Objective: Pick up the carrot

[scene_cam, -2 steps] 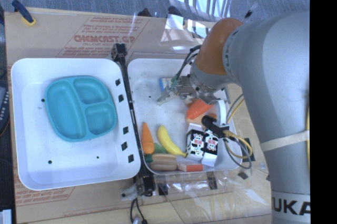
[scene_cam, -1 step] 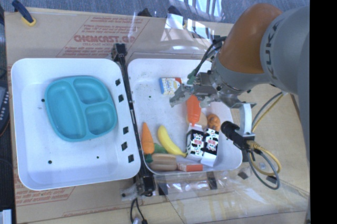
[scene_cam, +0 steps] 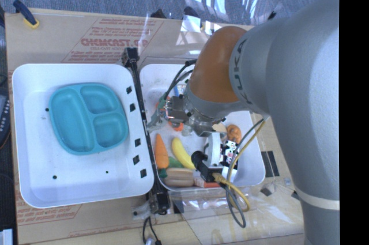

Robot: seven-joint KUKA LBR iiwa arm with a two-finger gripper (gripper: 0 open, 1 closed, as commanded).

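Observation:
The carrot [scene_cam: 161, 151] is orange with a green end and lies near the left wall of the right bin [scene_cam: 151, 79], pointing toward the front. My gripper [scene_cam: 174, 120] hangs over the middle of that bin, just above and right of the carrot's upper tip, largely hidden under the wrist. Nothing is visibly held in it. A small orange bit shows right beneath the gripper.
A yellow banana [scene_cam: 182, 153] lies just right of the carrot. A tan bread roll [scene_cam: 177, 177] sits at the bin's front. An orange-brown toy [scene_cam: 233, 133] lies at the right side. The left bin [scene_cam: 23, 140] holds a teal divided plate [scene_cam: 87, 117].

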